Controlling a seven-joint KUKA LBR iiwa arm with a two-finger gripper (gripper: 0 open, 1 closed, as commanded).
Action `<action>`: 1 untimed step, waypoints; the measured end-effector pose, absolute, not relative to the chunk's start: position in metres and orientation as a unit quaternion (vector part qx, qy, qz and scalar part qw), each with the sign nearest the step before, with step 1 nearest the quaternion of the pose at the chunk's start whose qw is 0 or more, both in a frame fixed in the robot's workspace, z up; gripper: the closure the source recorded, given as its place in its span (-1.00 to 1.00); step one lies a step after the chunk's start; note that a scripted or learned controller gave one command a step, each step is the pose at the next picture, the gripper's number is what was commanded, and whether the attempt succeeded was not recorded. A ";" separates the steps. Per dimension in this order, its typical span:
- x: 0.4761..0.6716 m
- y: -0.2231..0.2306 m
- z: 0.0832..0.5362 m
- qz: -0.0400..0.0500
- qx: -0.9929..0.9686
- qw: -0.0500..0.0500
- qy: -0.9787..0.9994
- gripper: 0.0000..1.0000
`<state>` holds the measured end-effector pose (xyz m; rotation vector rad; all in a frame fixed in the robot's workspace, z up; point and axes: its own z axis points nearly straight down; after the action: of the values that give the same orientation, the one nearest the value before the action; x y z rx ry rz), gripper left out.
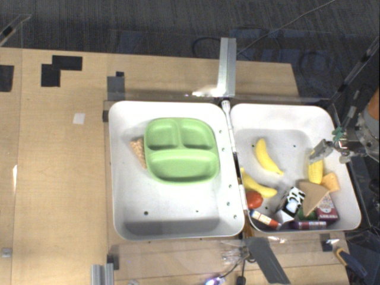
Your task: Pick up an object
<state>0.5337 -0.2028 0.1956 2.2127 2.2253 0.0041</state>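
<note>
The right bin holds a yellow banana near its middle and a second banana by the left wall. A yellow corn cob, an orange wedge and a tan triangular piece lie at its right side. At the front are a red tomato, a black-and-white item and a red-tipped marker. My gripper hangs at the bin's right side, just above the corn cob, with nothing seen in it.
The left bin holds a green divided plate with a tan grainy piece poking out at its left. A metal post stands behind the wall between the bins. Cables run across the dark floor at the back.
</note>
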 end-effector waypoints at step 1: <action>0.516 -0.138 0.092 0.004 0.763 0.005 0.647 -1.00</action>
<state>0.5164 -0.1379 0.0923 2.3885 2.0259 0.0134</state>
